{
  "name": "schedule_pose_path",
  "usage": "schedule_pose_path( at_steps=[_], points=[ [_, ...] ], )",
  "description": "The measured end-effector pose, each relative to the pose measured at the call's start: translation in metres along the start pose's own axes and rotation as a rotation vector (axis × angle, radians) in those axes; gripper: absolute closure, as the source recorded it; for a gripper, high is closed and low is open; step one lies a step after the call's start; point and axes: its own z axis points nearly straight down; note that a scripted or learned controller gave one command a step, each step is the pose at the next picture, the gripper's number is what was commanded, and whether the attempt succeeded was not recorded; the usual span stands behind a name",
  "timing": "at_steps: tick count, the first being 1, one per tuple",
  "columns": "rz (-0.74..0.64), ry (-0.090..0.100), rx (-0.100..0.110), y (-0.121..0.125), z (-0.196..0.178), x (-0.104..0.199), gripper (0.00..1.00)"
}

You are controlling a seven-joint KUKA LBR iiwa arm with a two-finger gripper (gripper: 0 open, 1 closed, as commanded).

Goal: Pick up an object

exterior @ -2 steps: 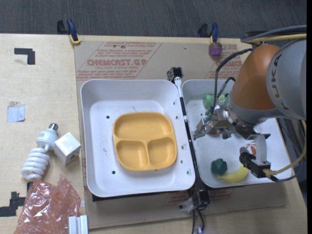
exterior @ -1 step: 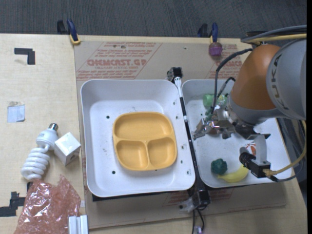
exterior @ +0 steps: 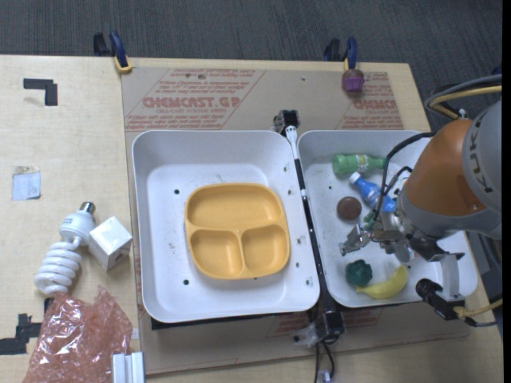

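Gripper point(exterior: 361, 240) over rt bin point(exterior: 319, 214); yellow banana point(exterior: 385, 284) curved, nr green obj point(exterior: 358, 272).

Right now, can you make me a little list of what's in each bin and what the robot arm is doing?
left bin: yellow divided tray
right bin: green bottle, blue bottle, brown ball, dark green toy, banana
arm: reaching over the right bin
gripper: low among the toys, between brown ball and dark green toy
holding something: cannot tell
outside the bins: spiral light bulb, white cube
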Motion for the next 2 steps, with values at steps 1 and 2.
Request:
schedule_pose_path(
  at_steps=[1, 2],
  points=[
    [0.0, 0.001, -0.002, -0.011, 0.0248, 0.0037, 0.0],
    [0.001, 0.0, -0.005, -0.0097, 0.0149, 0.0033, 1.0]
  ],
)
